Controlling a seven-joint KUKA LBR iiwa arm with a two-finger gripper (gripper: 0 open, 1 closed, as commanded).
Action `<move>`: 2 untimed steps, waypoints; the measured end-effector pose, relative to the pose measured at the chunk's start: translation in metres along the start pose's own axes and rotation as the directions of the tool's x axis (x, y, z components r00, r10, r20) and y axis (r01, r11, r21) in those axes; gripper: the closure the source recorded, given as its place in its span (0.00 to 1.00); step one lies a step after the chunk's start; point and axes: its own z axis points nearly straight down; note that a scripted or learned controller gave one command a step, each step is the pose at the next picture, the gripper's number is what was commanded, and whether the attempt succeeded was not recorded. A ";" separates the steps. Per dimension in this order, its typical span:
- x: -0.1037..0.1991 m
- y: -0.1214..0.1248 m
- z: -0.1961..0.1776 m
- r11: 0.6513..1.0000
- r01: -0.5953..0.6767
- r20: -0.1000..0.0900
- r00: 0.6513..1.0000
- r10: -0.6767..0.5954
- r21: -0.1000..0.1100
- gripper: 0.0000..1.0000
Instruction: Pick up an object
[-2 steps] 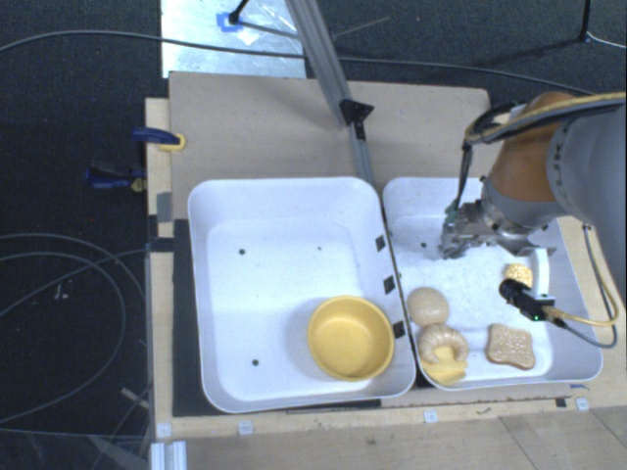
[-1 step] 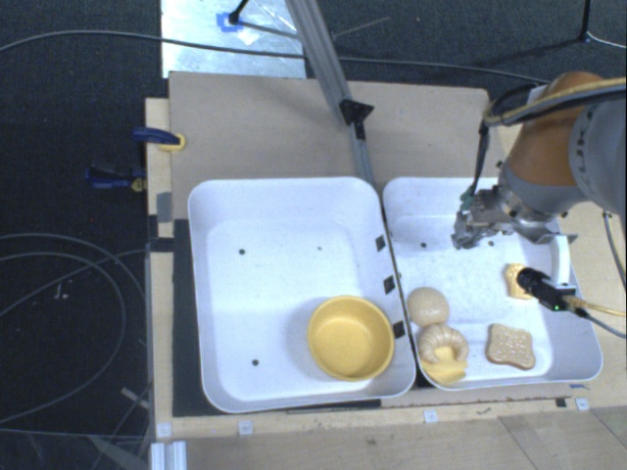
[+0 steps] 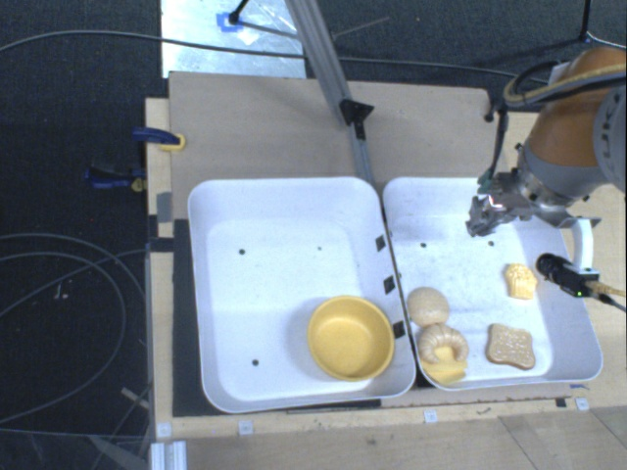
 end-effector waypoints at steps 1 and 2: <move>0.000 -0.003 -0.045 1.000 0.005 0.000 1.000 -0.005 -0.001 1.00; 0.055 -0.024 -0.053 1.000 0.011 -0.003 1.000 -0.011 0.005 1.00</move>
